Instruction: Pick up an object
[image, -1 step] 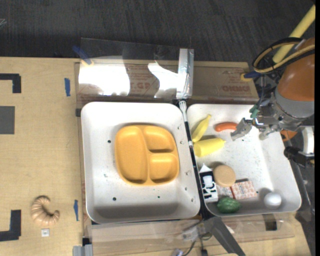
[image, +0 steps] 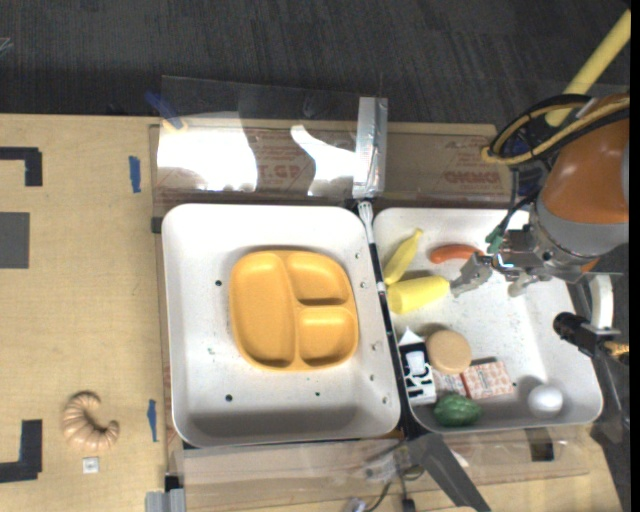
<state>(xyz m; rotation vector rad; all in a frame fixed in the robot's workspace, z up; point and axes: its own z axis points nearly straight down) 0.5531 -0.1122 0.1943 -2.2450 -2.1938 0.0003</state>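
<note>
While a yellow tray (image: 293, 308) fills the left bin (image: 190, 240), toys crowd the right bin (image: 575, 385).

Your bench (image: 80, 300) and what sits on it.
You have two white bins, the left bin (image: 190, 330) and right bin (image: 575, 385), side by side; a croissant (image: 90, 420) lies at your near-left.

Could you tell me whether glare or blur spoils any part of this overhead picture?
In the camera view, strong glare whitens the clear plastic sheet behind the left bin; the yellow tray inside it is evenly lit and sharp; the claw over the right bin looks slightly soft, and the silver ball carries a bright highlight.
</note>
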